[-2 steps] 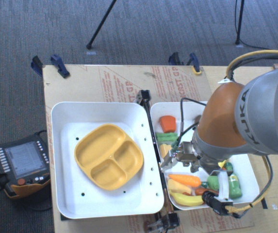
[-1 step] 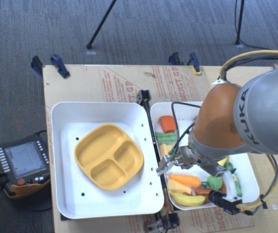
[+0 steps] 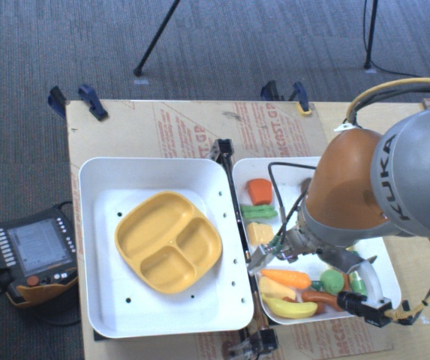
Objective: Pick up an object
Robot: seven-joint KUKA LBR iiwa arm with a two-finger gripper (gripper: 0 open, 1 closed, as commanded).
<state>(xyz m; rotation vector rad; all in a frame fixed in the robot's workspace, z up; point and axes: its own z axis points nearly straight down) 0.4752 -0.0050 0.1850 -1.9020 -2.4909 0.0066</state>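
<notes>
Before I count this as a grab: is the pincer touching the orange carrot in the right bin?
Cannot tell. In the camera view the pincer sits just above-left of the carrot, so close that neither a gap nor contact shows plainly.

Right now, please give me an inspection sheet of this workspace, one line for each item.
Surface: brown board bearing left bin and right bin.
Job's things: toy foods in right bin, including orange block, green pod, carrot, banana.
Clutter: yellow divided plate in left bin.
Pincer: pincer low over right bin; fingers unclear.
Cables: black cable near wrist; yellow hose.
Surroundings: teach pendant, tripod legs, blue clamps, carpet.
</notes>
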